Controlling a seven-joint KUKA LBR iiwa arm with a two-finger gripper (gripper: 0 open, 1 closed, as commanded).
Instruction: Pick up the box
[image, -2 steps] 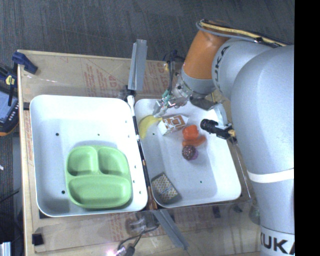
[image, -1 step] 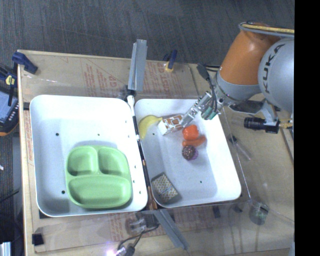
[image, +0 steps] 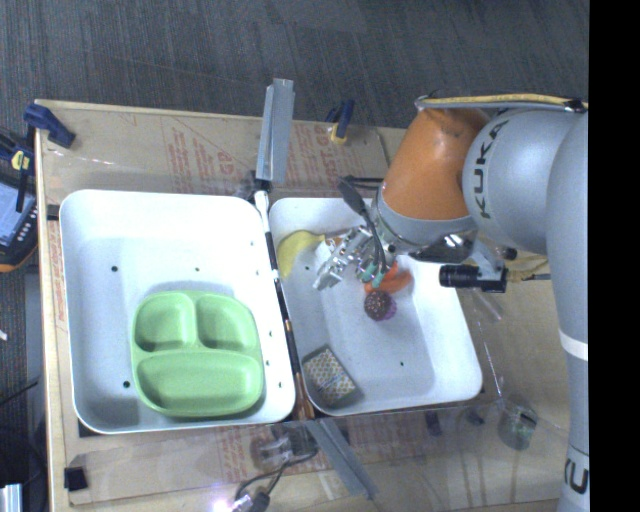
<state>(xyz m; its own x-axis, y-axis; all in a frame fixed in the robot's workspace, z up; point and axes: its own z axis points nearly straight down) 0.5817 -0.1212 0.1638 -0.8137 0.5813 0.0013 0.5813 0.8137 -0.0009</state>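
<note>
The box (image: 329, 373) is small and flat with a speckled grey-and-tan pattern. It lies tilted near the front left corner of the right bin (image: 450, 370). My gripper (image: 338, 263) hangs over the back left part of that bin, well behind the box and apart from it. The grey arm with its orange band (image: 432, 170) reaches in from the right and hides the bin's back right part.
A yellow object (image: 293, 250) lies just left of the gripper. A purple round thing (image: 380, 306) and an orange thing (image: 396, 280) sit right of it. The left bin (image: 100, 230) holds a green divided plate (image: 198, 355). Clamps stand along the bench's back edge.
</note>
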